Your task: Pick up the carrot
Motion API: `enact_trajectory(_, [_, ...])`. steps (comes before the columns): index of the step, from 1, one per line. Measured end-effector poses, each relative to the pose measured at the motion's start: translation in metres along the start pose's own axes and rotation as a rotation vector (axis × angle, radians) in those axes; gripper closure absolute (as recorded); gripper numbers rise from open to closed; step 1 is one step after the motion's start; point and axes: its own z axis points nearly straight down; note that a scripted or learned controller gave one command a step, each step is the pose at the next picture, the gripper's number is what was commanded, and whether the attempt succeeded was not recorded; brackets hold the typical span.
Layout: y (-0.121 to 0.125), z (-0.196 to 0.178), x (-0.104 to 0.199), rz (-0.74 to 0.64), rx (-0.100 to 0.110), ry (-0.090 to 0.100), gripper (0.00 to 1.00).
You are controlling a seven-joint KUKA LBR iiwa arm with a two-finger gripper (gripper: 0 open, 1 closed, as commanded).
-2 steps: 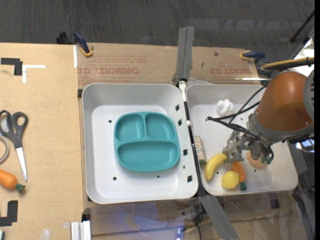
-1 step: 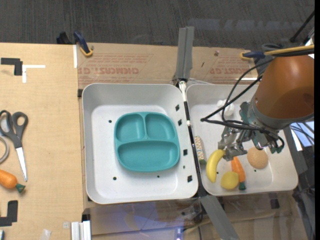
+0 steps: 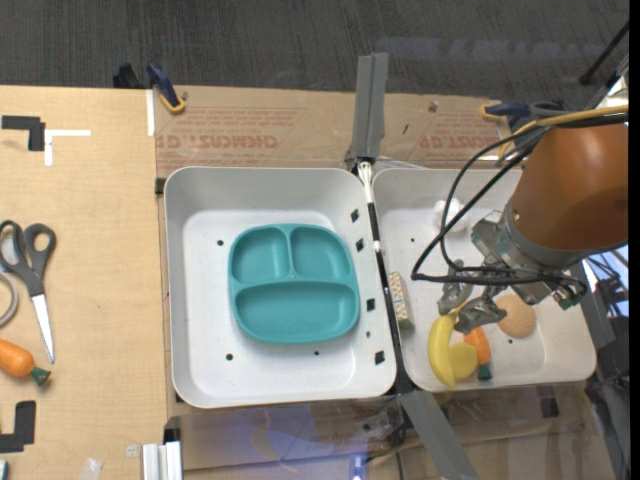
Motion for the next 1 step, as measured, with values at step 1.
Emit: enact_trajectory(1, [-0.0179, -0.0001, -0.0285, -0.292, 0.000, -0.002, 1.00])
